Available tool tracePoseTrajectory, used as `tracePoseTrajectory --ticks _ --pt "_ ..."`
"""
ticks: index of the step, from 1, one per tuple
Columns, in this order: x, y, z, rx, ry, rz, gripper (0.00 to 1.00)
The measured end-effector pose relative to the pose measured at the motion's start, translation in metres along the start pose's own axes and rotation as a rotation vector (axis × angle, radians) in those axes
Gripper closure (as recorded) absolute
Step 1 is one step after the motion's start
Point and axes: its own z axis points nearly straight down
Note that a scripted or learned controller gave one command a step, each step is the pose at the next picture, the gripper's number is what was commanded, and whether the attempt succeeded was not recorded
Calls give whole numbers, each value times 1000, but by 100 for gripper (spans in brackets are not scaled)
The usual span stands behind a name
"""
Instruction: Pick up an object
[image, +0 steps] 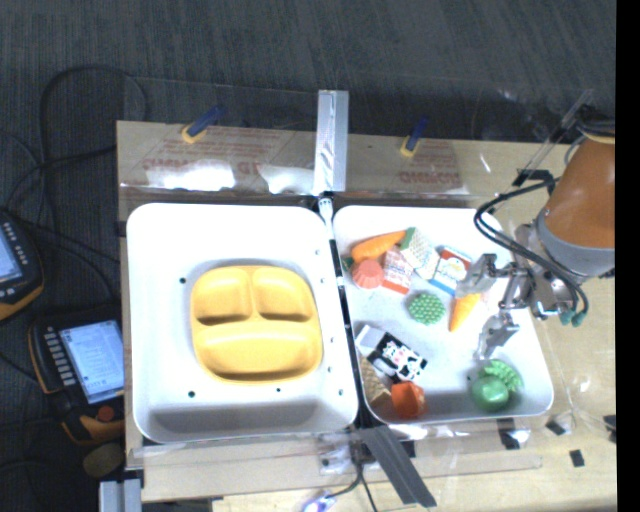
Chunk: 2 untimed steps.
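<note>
The right bin holds several toy foods: a carrot, a pink piece, small printed boxes, a green dotted ball, an orange cone, a black-and-white cow piece, a red piece and a green leafy toy. My gripper hangs over the bin's right side, open. One finger points to the boxes, the other sits just above the leafy toy. Nothing is between them; the orange cone lies just to their left.
The left bin holds a yellow divided plate. A metal divider post stands behind the bins. A handheld pendant and cables lie off the bench to the left. The arm's orange band is at the right.
</note>
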Motion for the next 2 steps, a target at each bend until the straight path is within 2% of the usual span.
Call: tracePoseTrajectory --ticks 1,2 --pt "-41 -9 120 -1 -1 -107 0" --pt "-75 -2 126 4 -8 -128 0"
